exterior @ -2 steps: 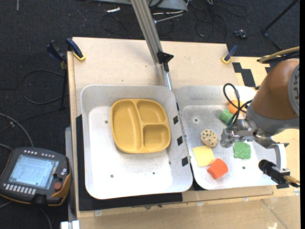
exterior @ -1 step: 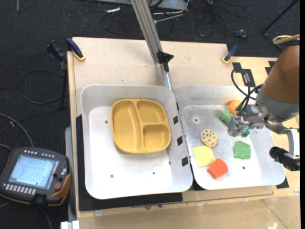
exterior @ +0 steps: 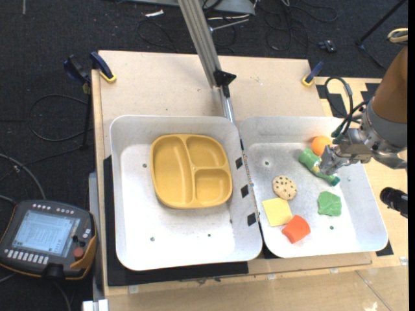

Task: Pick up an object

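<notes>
Gripper [exterior: 329,166] presses down onto a green bottle [exterior: 315,163] beside an orange ball [exterior: 318,144]; its grasp cannot be made out.

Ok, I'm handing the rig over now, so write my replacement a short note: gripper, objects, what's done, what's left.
Gripper: low over the right bin, at the green bottle; finger state unclear, nothing visibly held.
Right bin: orange ball beside the bottle, cookie, yellow block, red piece, green leafy piece.
Left bin: yellow divided tray.
Done: approach to the bottle.
Left: grasp and lift an object.
</notes>
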{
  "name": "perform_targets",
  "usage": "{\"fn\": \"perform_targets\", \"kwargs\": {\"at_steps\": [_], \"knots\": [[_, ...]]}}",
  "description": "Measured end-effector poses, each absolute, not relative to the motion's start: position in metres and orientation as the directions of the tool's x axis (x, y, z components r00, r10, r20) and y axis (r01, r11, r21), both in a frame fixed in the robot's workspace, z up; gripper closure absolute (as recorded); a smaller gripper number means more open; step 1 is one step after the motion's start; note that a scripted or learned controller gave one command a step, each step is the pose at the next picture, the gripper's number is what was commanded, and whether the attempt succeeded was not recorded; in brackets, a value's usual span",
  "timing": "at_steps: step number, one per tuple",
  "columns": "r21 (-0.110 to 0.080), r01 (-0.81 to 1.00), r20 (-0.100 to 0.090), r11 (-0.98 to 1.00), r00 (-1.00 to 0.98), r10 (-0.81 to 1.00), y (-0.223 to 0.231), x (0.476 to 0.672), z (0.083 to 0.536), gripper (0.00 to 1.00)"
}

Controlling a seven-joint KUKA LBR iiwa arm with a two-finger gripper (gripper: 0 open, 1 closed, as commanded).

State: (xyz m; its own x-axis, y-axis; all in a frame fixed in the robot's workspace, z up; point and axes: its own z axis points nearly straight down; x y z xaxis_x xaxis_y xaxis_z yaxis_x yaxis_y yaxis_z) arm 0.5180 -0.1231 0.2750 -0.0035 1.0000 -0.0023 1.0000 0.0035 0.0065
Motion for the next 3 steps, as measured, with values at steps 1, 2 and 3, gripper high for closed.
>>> {"fn": "perform_targets", "kwargs": {"at_steps": [1,2,3], "knots": [[0.001,1.000,0.001,0.007,-0.007,1.000,-0.073,0.528,0.271,1.00],[-0.001,1.000,0.002,0.009,-0.009,1.000,-0.012,0.526,0.271,1.00],[-0.004,1.000,0.002,0.009,-0.009,1.000,0.047,0.526,0.253,1.00]]}}
